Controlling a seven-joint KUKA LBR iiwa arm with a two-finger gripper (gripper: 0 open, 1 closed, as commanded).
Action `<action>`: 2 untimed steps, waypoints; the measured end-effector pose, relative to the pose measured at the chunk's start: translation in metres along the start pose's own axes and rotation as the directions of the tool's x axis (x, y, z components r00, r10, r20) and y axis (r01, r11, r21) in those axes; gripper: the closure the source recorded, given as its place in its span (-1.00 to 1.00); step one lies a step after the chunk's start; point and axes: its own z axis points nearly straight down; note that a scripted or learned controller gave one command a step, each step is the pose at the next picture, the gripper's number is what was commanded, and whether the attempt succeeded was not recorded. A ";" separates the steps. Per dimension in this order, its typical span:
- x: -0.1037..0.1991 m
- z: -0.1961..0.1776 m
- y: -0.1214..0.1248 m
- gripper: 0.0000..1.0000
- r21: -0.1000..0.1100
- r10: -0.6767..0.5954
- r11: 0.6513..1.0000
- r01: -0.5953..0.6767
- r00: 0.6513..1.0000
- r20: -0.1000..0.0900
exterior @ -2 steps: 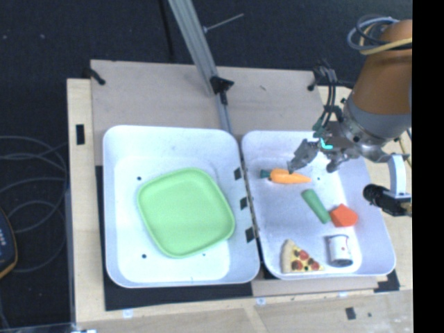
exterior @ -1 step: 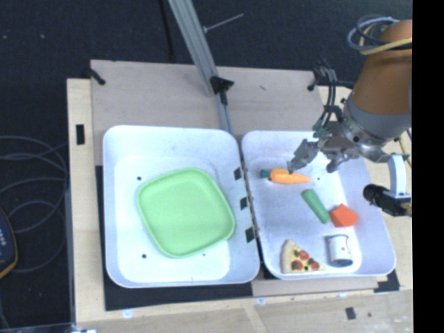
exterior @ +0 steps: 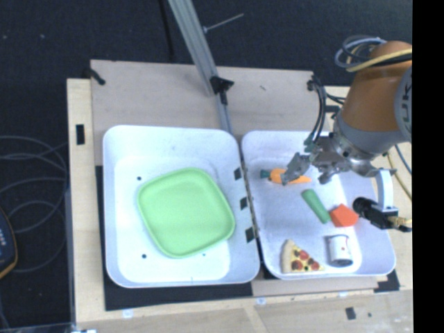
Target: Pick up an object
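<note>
Right bin is the landmark. Carrot lies in its upper-left part, near the dividing wall. Tool sits low over the carrot's right end; fingers look spread to either side, nothing gripped between them. Green stick, orange block, metal cup and pizza slice lie toward its lower right. Step in hand, by my read: the approach. Next move calls for settling lower, centring on the carrot, then closing.

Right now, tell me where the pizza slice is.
The pizza slice lies in the right bin, near its front edge, just left of the metal cup.
</note>
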 end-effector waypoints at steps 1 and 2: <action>-0.007 0.046 0.005 -1.00 0.001 0.000 1.000 0.000 1.000 0.000; -0.007 0.087 0.003 -1.00 0.000 0.000 1.000 0.000 1.000 0.000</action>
